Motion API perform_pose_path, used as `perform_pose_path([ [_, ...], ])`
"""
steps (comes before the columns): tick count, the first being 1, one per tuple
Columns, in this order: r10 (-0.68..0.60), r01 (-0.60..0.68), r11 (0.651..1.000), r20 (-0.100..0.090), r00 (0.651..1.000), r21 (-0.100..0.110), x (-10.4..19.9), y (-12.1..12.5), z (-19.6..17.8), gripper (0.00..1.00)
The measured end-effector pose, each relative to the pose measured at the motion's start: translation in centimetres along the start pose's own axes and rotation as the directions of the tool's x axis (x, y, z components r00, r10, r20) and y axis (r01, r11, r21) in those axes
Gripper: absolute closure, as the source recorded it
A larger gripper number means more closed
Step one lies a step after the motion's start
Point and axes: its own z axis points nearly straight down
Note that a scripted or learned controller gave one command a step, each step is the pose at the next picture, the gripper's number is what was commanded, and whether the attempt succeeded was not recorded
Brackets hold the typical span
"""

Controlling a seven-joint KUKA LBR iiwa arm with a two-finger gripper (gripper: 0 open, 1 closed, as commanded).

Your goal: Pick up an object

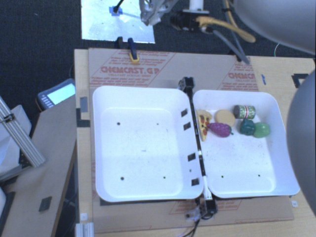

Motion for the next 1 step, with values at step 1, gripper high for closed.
perform_pose_path([
  [1,0.0,0.0,1.0,0.0,1.0,0.001,0.0,0.0,0.06,0.0],
])
